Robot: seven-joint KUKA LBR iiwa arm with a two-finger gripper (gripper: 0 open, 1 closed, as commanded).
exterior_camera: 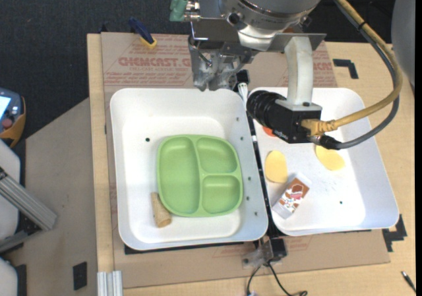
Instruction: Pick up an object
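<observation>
Gripper [214, 77]: hanging over the far rim of the left bin [125, 156]; metal fingers are pointing down, nothing is showing between them; whether they are spread or pressed together cannot be told from this slant.
Green divided plate [198, 175]: lying flat in the left bin, nearer the camera than the jaws, well apart from them.
Cork-like brown piece [160, 210]: lying beside the plate's near-left corner, farthest from the jaws.
Yellow oval piece [276, 166]: lying in the right bin [369, 189], to the right of the jaws and nearer the camera.
Second yellow piece [330, 156]: lying further right, partly under the cable.
Small printed packet [292, 197]: lying just nearer the camera than the oval piece.
Step in hand: choosing a target, judging by the empty reach.
Handling advice: small pieces are looking easier to pinch than the broad plate; descending squarely over one piece, clear of the bin wall, is advisable.
</observation>
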